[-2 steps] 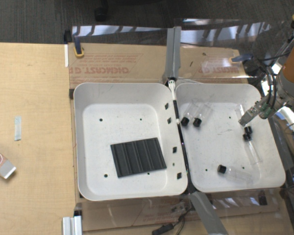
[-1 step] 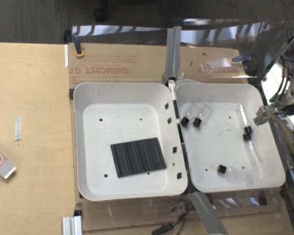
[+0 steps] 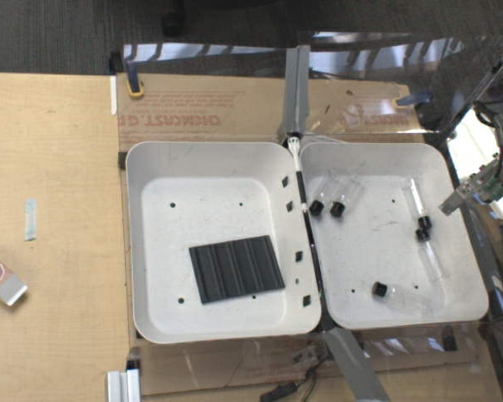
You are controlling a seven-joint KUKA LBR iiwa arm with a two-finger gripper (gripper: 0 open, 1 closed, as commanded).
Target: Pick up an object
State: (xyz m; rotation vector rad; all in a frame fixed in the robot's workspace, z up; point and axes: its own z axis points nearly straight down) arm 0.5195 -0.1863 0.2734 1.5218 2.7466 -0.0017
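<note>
Claw (image 3: 454, 203): we see it at the right edge of the right bin, a small grey tip poking in from the arm's side; we cannot tell its state, as it is too small and partly cut off.

Right bin (image 3: 453, 304): we find it directly beneath and to the left of the claw, a shallow white tray holding several clear vials with black caps.

Nearest vial (image 3: 422, 224): we place it just left of and slightly below the claw, lying on the bin floor, black cap toward the front; it is apart from the claw, not touching.

Vial pair (image 3: 327, 206): we see two black-capped vials well to the claw's left, near the divider between the bins.

Front vial (image 3: 381, 290): we see it below and left of the claw, near the bin's front wall.

Left bin (image 3: 142, 224): far to the claw's left, touching the right bin along one side.

Black ribbed panel (image 3: 236, 269): we see it flat on the left bin's floor, well apart from the claw.

Worktop (image 3: 50, 157): pale wood, farthest left of the claw.
</note>
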